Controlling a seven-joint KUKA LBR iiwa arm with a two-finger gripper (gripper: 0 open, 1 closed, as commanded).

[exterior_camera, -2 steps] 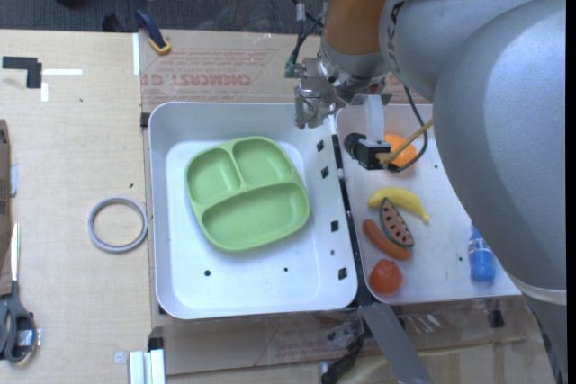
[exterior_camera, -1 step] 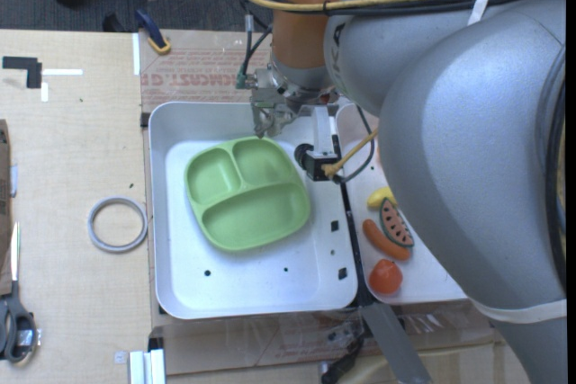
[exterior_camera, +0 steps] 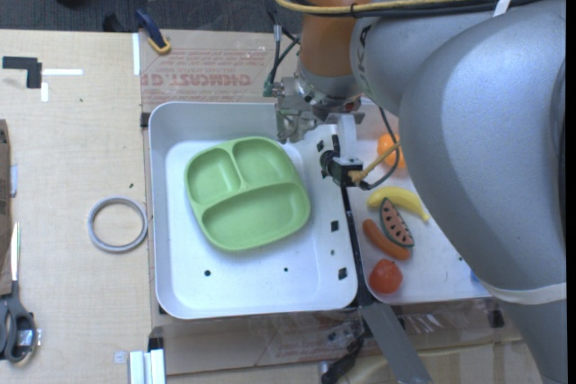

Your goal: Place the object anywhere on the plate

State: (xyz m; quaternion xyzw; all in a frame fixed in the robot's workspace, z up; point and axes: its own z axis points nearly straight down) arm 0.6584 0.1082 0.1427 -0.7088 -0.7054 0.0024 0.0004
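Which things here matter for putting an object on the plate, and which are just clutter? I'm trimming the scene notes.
For the job:
green plate
claw
toy food in the right bin: banana, watermelon slice, tomato

Lying about:
tape ring
scissors
blue clamp

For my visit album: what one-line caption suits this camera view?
Grey robot arm hovers its gripper above a green divided plate in the left bin, toy fruit waiting alongside.
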